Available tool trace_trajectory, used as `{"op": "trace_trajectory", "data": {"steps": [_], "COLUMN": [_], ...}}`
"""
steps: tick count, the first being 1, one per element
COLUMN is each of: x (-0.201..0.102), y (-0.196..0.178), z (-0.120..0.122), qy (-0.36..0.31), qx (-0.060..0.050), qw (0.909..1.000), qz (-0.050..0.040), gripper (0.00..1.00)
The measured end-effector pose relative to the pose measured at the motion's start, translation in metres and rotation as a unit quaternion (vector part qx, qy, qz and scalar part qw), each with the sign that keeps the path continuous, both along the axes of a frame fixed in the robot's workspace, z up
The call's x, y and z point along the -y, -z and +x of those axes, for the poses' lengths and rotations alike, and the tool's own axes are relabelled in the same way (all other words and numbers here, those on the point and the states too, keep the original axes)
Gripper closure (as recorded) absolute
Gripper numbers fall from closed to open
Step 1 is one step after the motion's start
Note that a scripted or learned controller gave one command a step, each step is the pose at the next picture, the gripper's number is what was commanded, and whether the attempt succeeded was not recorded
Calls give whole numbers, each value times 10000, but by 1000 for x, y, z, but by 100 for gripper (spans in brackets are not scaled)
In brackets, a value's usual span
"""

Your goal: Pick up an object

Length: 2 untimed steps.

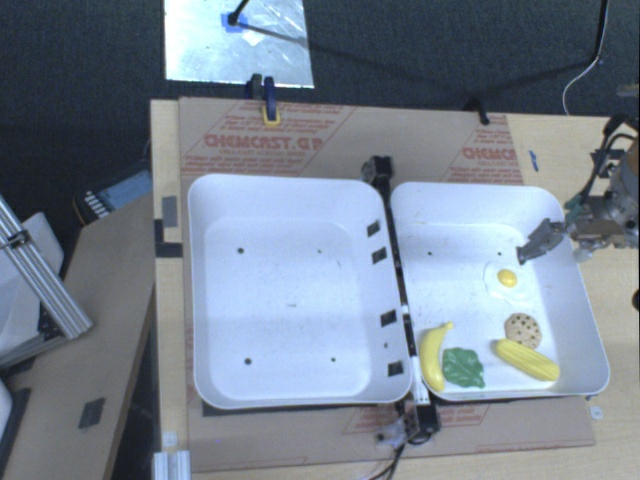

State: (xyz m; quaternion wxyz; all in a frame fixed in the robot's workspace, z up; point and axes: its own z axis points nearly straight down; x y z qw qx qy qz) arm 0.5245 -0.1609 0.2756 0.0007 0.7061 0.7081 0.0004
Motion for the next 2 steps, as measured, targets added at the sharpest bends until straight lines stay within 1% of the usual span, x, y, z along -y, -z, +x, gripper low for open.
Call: {"op": "trace_trajectory", "data": {"steps": [1, 2], "x": [-33, -71], "y": [-103, -207], "z": [14, -30], "qy": [-29, -31], "qx": [62, 73], "qw": [10000, 10000], "qz": [-9, -1], "gripper": [0, 0]}}
